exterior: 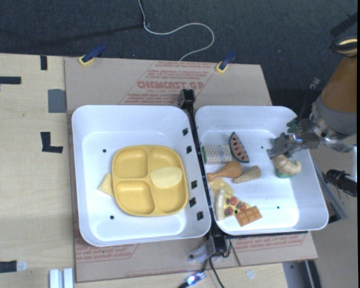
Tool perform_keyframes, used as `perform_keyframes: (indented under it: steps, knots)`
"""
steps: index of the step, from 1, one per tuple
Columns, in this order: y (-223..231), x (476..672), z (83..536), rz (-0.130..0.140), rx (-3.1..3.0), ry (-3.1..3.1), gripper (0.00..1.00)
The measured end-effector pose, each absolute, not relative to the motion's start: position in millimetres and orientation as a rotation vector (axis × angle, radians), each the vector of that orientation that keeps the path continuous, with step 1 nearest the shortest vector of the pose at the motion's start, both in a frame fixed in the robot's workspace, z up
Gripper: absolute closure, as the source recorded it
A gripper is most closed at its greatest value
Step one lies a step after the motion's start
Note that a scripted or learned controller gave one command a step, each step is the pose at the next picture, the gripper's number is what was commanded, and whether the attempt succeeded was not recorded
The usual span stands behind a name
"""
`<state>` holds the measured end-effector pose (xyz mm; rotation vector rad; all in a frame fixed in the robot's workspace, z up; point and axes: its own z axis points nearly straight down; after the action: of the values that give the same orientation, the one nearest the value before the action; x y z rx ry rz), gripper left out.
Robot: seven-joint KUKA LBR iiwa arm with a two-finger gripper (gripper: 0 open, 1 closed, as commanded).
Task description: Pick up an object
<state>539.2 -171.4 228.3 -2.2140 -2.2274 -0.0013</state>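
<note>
White plastic is forming two shallow bins sitting side by side on a cardboard sheet (162, 89), and the right bin (306, 215) is serving as the landmark for everything below. Reaching in over that bin's right rim, the grey arm with its orange band (342, 86) is ending in a gripper (282, 147) that is hovering just above the bin's right part. Whether its fingers are spread or closed, I cannot tell; the view is too blurred at the tip. Directly beneath the gripper, a pale cream toy piece with a greenish base (286, 167) is lying on the bin floor, and whether the gripper is touching it cannot be judged.

Toward the bin's left wall, a watermelon slice (239, 147) is lying near a small speckled grey block (214, 154). Just below them, an orange drumstick-like piece (224, 171) is touching a tan piece (247, 174). Near the bin's lower left corner, a pizza slice (229, 201) and a waffle-like brown square (248, 214) are lying close together.

Left of the right bin, the left bin (87, 161) is holding a yellow divided plate (141, 185) with a pale yellow round piece (167, 176) resting in one compartment, and a pale wedge (105, 186) is peeking out from under the plate's left edge.
</note>
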Motion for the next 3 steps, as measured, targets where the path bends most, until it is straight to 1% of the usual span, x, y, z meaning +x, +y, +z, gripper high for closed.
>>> perform_keyframes:
  steps: [1, 2, 3]
  knots:
    - [-127.5, 561.9, 230.1, -0.001, -2.213, -2.228, 1.00]
    - [-78.5, 589.6, 228.4, -0.001, -2.212, -2.228, 1.00]
    - [-46.6, 621.5, 219.2, 0.000, -2.215, -2.227, 1.00]
